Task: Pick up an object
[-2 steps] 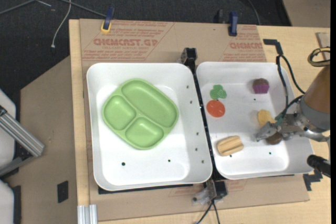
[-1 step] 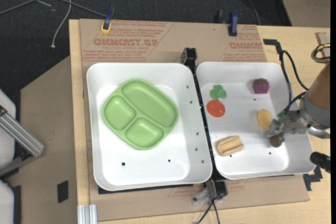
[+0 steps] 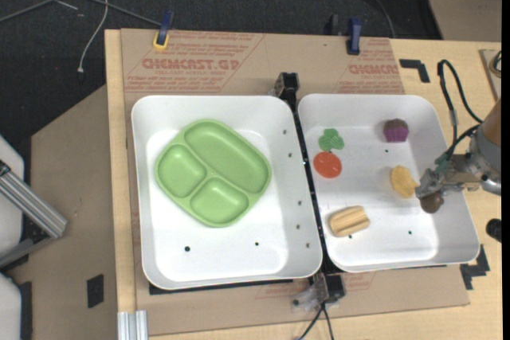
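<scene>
The right bin holds several small toy foods. A green leafy piece lies at its upper left, with a red tomato-like ball just below. A purple piece sits toward the far side, a yellow piece lies right of centre, and a tan bun lies near the front. My gripper reaches in from the right edge and hangs low just right of the yellow piece. A small brown blob shows at its tip; I cannot make out whether this is an object or part of the gripper.
The left bin bears a green divided plate in its middle. A black clamp sits at the far end of the seam between the bins. Cables run along the bench's right side, near the arm.
</scene>
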`<state>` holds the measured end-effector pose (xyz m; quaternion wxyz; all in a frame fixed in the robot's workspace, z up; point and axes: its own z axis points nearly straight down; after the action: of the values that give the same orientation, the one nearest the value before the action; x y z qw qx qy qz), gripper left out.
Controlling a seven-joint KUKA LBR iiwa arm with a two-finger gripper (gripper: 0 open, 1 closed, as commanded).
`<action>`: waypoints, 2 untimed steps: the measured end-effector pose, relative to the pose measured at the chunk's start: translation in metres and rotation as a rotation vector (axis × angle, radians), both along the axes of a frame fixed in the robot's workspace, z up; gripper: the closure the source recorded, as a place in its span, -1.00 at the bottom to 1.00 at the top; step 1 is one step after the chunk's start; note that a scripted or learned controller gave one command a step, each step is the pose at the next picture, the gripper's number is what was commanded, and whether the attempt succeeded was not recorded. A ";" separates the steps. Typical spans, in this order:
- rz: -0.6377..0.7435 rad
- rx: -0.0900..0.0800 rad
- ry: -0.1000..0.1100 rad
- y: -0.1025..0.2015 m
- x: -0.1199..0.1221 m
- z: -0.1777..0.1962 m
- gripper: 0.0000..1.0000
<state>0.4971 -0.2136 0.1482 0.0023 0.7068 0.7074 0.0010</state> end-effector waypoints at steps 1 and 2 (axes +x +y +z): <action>0.000 -0.001 0.000 -0.008 0.007 0.050 1.00; 0.001 -0.001 -0.003 -0.006 0.019 0.104 1.00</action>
<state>0.5161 -0.2199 0.2517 0.0035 0.7064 0.7078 0.0016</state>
